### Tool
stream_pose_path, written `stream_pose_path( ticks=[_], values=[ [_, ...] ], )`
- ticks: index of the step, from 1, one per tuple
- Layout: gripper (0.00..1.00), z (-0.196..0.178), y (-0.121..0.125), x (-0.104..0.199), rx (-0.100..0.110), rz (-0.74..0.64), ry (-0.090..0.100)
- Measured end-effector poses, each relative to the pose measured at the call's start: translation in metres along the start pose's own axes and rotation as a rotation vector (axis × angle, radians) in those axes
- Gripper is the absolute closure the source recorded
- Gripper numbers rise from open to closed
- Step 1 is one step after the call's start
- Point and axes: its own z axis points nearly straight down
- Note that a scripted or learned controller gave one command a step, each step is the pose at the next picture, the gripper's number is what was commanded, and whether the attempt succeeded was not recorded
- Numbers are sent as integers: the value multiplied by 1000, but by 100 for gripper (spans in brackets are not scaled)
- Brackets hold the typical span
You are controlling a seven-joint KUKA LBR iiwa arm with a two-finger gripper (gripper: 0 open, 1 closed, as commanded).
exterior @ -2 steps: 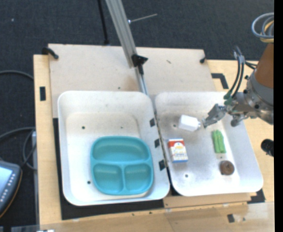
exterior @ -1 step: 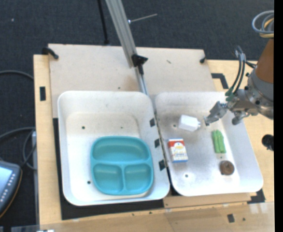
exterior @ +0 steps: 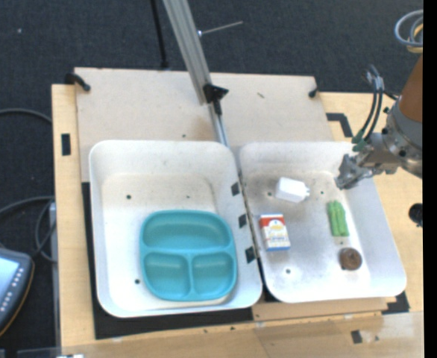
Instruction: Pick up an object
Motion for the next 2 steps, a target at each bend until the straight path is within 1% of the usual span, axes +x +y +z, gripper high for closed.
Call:
stream_pose_path(
  ticks=[1, 2],
  values=[
    [100, -10, 1, -1, -3, -4, -2],
    [100, -23, -34, -27, 4, 4, 4]
  ],
)
